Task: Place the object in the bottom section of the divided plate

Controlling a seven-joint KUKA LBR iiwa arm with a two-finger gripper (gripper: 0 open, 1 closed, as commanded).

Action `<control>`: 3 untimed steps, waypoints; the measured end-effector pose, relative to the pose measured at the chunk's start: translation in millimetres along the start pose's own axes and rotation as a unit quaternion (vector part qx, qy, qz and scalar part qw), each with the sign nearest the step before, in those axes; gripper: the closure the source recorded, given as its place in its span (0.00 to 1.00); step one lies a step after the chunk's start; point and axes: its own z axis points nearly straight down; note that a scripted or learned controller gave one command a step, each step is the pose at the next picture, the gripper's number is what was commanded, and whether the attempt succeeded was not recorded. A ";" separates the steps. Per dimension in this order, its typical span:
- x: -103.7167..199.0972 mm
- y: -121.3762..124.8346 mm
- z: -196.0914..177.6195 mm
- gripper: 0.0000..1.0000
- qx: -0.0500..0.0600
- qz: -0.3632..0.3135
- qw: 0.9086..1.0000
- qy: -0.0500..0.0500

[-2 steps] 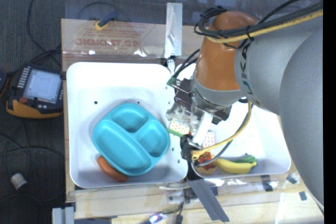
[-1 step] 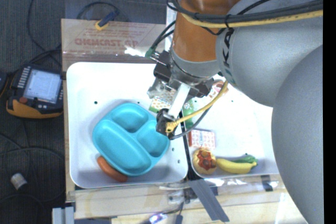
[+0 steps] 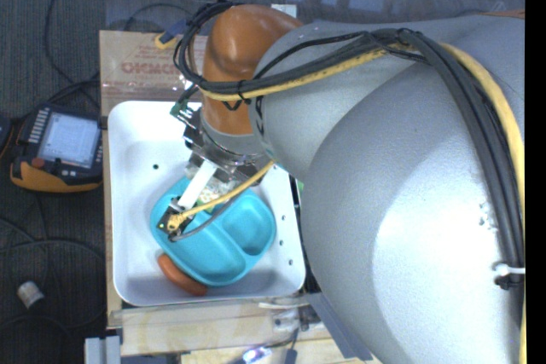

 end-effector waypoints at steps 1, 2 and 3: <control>0.0 0.3 -0.3 0.00 -0.001 0.000 1.000 0.000; 0.0 0.3 -0.3 0.00 -0.001 0.000 1.000 0.000; 31.3 10.6 61.9 0.00 -0.001 0.002 1.000 0.000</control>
